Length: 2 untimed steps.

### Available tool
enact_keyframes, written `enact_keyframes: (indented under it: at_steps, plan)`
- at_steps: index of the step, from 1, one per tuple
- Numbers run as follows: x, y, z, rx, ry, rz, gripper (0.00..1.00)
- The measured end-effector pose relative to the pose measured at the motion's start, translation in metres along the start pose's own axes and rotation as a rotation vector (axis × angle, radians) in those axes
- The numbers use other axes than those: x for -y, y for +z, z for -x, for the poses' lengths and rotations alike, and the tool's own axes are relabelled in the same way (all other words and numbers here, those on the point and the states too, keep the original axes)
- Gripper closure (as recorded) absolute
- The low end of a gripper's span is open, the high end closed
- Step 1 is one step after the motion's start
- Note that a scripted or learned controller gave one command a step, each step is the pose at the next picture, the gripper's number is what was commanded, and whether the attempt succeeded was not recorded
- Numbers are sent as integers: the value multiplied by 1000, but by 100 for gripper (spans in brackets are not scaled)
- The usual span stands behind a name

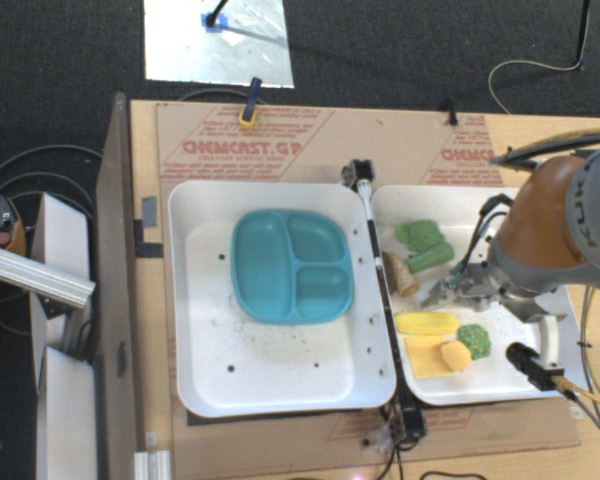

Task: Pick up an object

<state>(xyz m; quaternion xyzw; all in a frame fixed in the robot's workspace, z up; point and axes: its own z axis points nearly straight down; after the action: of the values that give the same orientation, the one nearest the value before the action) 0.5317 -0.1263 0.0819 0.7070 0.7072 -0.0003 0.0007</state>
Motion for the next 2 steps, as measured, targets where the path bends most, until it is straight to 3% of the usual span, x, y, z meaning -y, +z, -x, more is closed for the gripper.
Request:
enact_keyframes:
  at_steps: [1, 2]
  plan:
    - [-67, -4, -34, 0, -8, 8, 0]
    - [-66, -15, -30, 1, -4, 8, 100]
